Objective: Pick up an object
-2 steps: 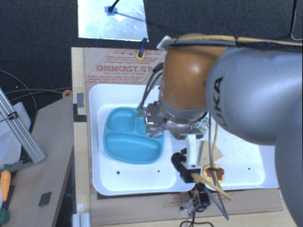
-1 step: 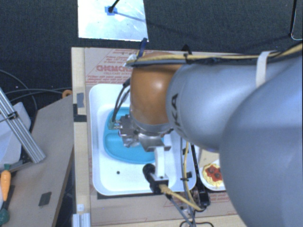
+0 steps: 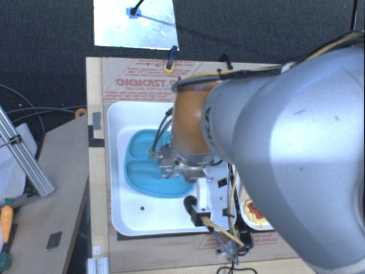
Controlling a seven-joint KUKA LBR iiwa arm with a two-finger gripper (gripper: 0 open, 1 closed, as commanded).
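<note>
Smooth grey arm [image 3: 285,147] over glossy blue divided plate [image 3: 142,164]; white bin [image 3: 122,210].

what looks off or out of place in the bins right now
Nothing looks spilled or broken. A blue divided tray lies flat in the left bin, partly hidden by the arm. The right bin is mostly covered, so I can't judge it.

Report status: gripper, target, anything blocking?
Grey arm low over left white bin. Blue two-compartment plastic dish lies beneath the wrist. Arm blocks the right side.
</note>
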